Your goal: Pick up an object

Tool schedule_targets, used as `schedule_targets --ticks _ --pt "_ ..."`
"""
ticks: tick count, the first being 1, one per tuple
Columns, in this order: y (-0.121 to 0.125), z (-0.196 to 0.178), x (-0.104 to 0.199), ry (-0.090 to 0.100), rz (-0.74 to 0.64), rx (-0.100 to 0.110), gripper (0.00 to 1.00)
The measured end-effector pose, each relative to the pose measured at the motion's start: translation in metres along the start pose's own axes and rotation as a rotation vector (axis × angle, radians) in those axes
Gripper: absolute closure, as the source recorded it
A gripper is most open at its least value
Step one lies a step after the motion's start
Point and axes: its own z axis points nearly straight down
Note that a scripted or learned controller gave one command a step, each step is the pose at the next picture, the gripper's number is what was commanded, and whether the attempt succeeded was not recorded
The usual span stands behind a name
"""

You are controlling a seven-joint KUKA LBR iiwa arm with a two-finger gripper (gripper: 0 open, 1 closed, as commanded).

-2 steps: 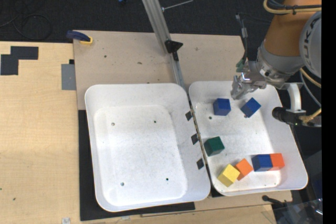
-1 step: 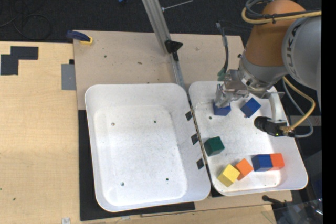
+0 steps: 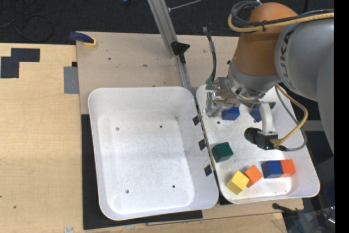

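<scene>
nearest the camera, along the front of the right bin (image 3: 305, 185), a row of blocks is lying: a yellow block (image 3: 238, 181) touching an orange block (image 3: 253, 174), then a blue block (image 3: 272, 169) butted against a second orange block (image 3: 288, 166). all four are sitting flat on the bin floor, none of them being touched by the arm. a little further back, near the divide between the bins, a dark green block (image 3: 222, 151) is resting alone, turned slightly askew to the bin wall. the left bin (image 3: 103, 117) is lying beside it, its floor showing a few small dark specks.

further back still, the gripper (image 3: 218, 102) is hanging low over the far part of the right bin, with a small blue cube (image 3: 231, 113) sitting just beside and below its metal tip. whether the hand is released or clenched i cannot tell; the wrist is covering that part. the cube looks roughly square, so it has no clear long axis; its edges are running a little off the bin's sides. another blue piece (image 3: 255, 113) is peeking out near it, half hidden by the arm.

judging by this, the pick is not yet done: nothing is visibly being carried, and the closing and lifting are remaining. behind it all, an aluminium rail (image 3: 161, 11) is slanting up from the bench.
</scene>
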Motion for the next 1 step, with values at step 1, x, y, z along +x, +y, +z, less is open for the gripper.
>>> schedule_targets --ticks 1 --pt "-0.0215 0.01 0.0526 -0.001 0.001 0.002 1.0"
